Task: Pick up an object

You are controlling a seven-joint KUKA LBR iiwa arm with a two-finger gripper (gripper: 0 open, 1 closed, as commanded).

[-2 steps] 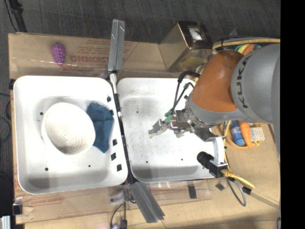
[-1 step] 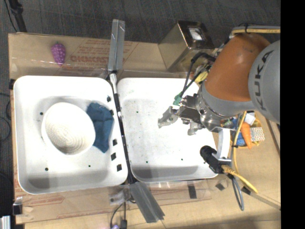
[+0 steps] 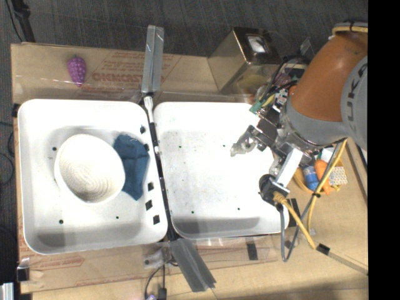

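A white, ribbed round object (image 3: 90, 167) lies in the left bin (image 3: 37, 230). A crumpled blue cloth (image 3: 132, 164) rests against its right side, near the divider between the bins. My gripper (image 3: 242, 145) hangs over the right part of the right bin (image 3: 206, 224), far from both objects. Nothing shows between its tips. The grey arm with its orange band (image 3: 328, 83) comes in from the right, above the bin's right rim.
A small purple grape-like object (image 3: 77, 69) lies on the cardboard behind the left bin. A metal box (image 3: 249, 58) stands behind the right bin. Yellow cables and small orange and blue items (image 3: 312, 177) sit right of the right bin.
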